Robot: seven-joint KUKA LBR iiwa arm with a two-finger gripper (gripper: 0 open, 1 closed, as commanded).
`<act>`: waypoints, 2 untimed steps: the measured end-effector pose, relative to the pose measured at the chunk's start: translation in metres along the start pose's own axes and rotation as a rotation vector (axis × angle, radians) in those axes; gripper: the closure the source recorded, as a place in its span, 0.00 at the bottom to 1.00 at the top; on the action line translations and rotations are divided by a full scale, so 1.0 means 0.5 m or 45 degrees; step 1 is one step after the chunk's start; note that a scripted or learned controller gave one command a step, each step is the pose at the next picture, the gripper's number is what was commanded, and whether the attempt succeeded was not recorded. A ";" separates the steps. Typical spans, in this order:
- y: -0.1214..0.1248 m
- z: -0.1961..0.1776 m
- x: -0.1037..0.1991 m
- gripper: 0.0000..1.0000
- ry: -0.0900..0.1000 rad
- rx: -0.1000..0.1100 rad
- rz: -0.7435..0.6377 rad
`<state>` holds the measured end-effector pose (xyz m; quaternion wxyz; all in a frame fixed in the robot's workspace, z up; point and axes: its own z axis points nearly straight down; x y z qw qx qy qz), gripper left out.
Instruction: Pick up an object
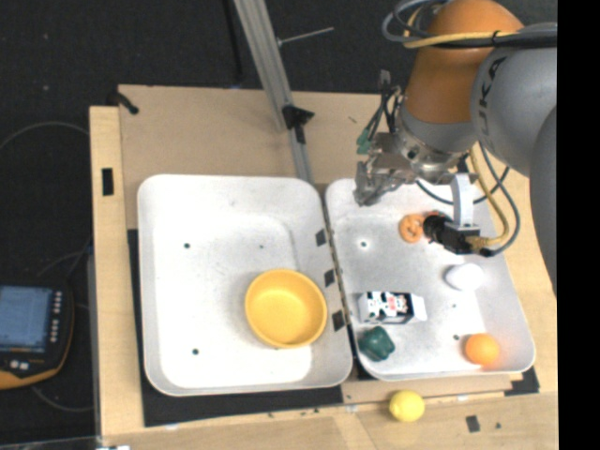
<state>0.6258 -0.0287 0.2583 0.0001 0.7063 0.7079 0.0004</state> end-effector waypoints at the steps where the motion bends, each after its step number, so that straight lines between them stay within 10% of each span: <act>1: 0.009 -0.004 0.094 1.00 0.001 -0.001 -0.006; 2: 0.014 -0.003 0.187 1.00 0.001 -0.001 -0.006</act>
